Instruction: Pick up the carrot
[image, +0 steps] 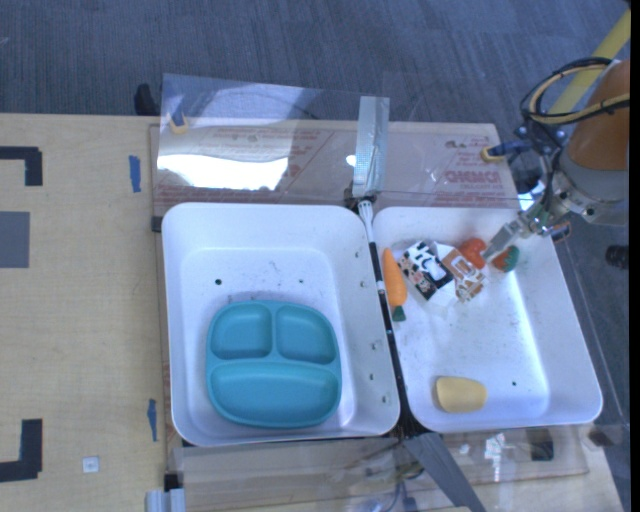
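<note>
Starting from the near edge of the bench, we saw a pale yellow rounded block (460, 393) lying alone in the front of the right-hand shallow white bin (560, 385), and a teal plastic divided plate (273, 363) resting in the left-hand white bin (190, 300). Farther back, the small orange carrot (395, 281) lay against the right bin's left wall, just beside the divider between the two bins, its long axis running roughly front to back with the green stub end toward us. A black-and-white printed toy (426, 268) sat just to its right, then a small orange-and-white box-shaped toy (465, 271). Farthest back, at the right bin's far right corner, hung our two-finger gripper (506, 249) on the grey arm, close to some small red and green pieces (505, 260); we could not tell its finger spacing. We judged the carrot lay well apart, across the toy cluster to the gripper's left in this view, so the approach called for crossing the bin and closing across the carrot's short width.
</note>
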